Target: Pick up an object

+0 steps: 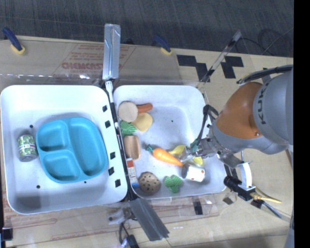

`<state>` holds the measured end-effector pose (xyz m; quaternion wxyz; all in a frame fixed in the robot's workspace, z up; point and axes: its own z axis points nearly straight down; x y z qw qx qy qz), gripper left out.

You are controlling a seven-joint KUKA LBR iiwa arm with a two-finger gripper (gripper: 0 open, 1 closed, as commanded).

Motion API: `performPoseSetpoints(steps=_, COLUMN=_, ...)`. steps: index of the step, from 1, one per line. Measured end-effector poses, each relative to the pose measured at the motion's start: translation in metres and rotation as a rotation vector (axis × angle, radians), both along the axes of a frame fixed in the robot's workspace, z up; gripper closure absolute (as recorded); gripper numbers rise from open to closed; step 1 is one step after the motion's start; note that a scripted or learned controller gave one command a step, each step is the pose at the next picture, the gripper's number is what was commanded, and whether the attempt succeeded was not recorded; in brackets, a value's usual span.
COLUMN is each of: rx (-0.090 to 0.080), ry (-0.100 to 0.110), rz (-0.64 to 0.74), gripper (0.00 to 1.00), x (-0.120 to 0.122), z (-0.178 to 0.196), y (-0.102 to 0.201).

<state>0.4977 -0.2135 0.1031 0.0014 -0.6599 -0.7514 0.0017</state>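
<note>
Left bin (10,138): holds a blue tray (70,149) with three compartments, lying flat near the centre. A small green-labelled can (27,146) lies on its side just beside the tray's left edge, against the bin's left wall.

Right bin (191,94): holds a cluster of toy foods along its left and lower parts. At upper left, a round tan piece (127,110) touches an orange-red piece (144,107) on its right; a yellow piece (143,121) sits just below them. A green piece (126,128) lies against the divider between the bins, with a brown bun-like piece (132,146) below it. A carrot (165,155) lies tilted near the bin's middle, tip pointing left. A speckled brown ball (149,182) rests at the lower left corner, a green ridged piece (173,182) just beside it on the right. A white cup-like item (195,173) lies on its side near the lower right.

Arm: the grey arm with its orange band (240,119) reaches in from the right over the right bin's right rim. The hand (194,151) is low in the bin, just right of the carrot's thick end and above the white item, among yellow pieces (178,150). Whether the hand is released or clenched cannot be told; nothing is seen to be gripped.

Desk (160,56): brown surface around the bins, with blue clamps (14,40) at its far edge
</note>
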Motion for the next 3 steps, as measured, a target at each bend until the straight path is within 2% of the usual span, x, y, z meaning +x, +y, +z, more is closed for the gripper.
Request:
performPoseSetpoints(steps=1, rx=0.004, ry=-0.002, rz=0.013, gripper=1.00, x=0.080, z=-0.012, y=0.075)
performPoseSetpoints(steps=2, rx=0.003, ry=0.000, rz=0.179, gripper=1.00, x=0.059, z=-0.012, y=0.029)
performPoseSetpoints(steps=3, rx=0.003, ry=-0.003, rz=0.415, gripper=1.00, x=0.039, z=-0.011, y=0.022)
